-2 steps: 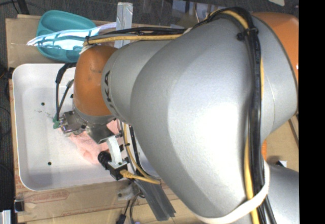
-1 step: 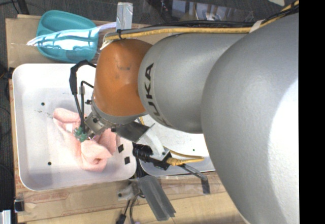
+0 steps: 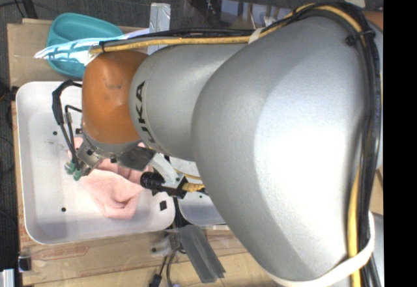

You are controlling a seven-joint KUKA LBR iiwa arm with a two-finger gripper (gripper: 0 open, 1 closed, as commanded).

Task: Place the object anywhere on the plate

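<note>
Although the pincer (image 3: 77,168) hides its state, so I cannot tell it, the pink cloth (image 3: 116,193) lies in the left bin (image 3: 32,149), soft and light; pinch a raised fold.

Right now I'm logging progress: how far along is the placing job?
Nothing looks done yet. The arm reaches over the left bin, its gripper low at the edge of a pink cloth lying on the bin floor. I cannot tell whether it grips the cloth. I can't make out a plate, so lifting and placing remain.
</note>
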